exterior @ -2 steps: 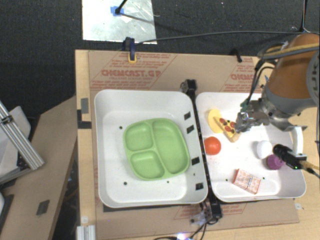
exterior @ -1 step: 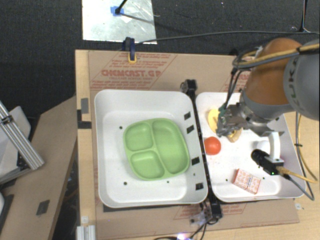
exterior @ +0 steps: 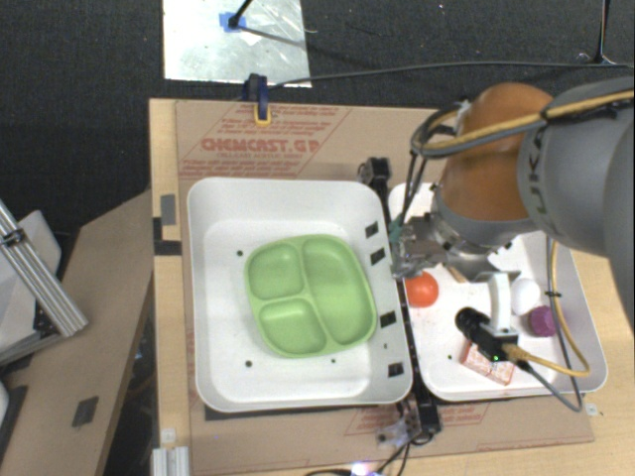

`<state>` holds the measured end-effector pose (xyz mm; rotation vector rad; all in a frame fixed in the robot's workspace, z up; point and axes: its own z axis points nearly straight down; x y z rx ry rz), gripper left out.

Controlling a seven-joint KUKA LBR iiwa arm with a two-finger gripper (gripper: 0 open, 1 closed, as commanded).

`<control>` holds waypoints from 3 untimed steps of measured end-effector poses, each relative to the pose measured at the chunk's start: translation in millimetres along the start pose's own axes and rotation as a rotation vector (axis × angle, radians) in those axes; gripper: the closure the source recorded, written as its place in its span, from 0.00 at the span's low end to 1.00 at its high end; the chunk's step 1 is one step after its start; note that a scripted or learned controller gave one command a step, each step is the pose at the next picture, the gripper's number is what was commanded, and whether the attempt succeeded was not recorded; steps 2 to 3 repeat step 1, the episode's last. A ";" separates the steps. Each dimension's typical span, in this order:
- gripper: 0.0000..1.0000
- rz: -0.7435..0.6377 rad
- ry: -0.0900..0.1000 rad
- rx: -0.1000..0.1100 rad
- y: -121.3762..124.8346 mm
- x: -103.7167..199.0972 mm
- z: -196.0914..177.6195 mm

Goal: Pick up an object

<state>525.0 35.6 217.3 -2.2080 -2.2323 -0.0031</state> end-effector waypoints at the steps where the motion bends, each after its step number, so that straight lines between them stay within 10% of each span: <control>1: 1.00 0.000 0.000 -0.001 -5.3 54.5 -11.4; 3: 1.00 0.000 0.000 -0.001 -5.3 54.5 -11.4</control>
